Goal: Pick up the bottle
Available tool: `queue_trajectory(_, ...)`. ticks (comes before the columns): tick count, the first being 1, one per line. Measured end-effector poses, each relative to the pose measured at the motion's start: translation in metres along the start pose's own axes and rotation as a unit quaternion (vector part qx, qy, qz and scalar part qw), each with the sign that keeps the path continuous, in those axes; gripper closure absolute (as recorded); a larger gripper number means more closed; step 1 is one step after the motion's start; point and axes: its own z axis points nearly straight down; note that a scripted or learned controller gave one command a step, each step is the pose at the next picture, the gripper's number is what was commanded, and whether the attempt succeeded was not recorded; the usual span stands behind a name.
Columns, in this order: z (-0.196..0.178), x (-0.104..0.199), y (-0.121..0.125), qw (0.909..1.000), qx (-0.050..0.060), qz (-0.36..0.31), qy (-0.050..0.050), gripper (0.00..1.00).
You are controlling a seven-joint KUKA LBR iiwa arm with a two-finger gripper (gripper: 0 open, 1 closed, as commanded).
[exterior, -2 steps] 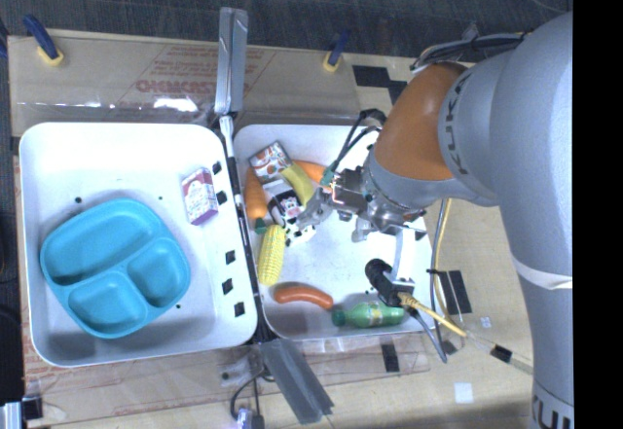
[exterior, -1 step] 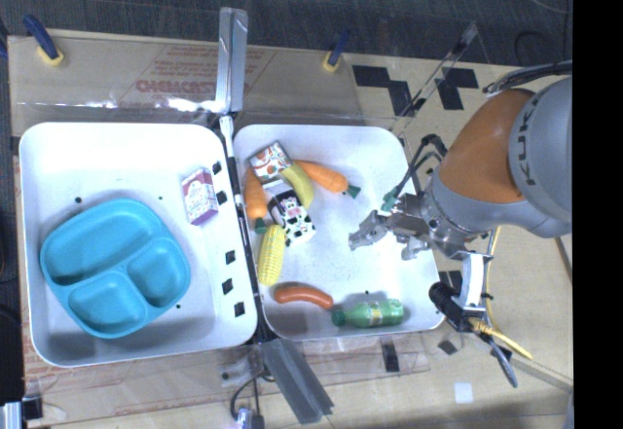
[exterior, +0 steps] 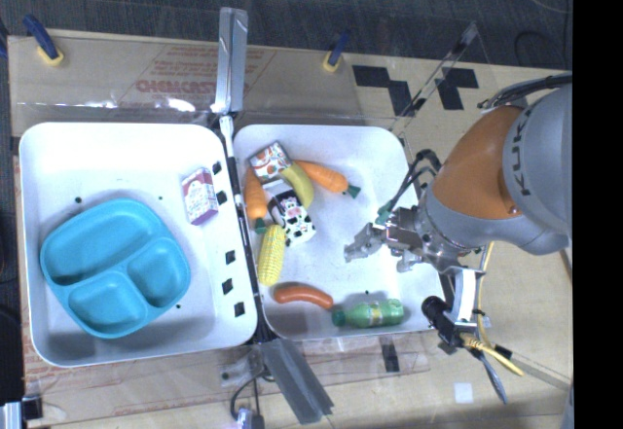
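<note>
The gripper (exterior: pixel 358 248) hangs spread and empty above the right bin (exterior: pixel 389 140); the bottle (exterior: pixel 369 313) lies ungrasped nearer.

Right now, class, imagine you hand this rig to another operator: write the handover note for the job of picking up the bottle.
Gripper: over the right bin, above bare floor near its middle; whether it is open or shut cannot be told from this view. Nothing is seen in it.
Green bottle: lying on its side by the right bin's near wall, beside the sausage. Apart from the gripper.
Other items: corn cob, carrot, banana and cow toy crowd the bin's left side.
Done: nothing yet; bottle not grasped.
Left: move over the bottle, descend, grasp, lift.
</note>
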Motion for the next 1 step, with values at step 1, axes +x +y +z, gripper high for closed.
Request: queue_trajectory(1, 0.0689, 0.0054, -0.0019, 0.9962, 0.001, 0.087, 0.001, 0.0)
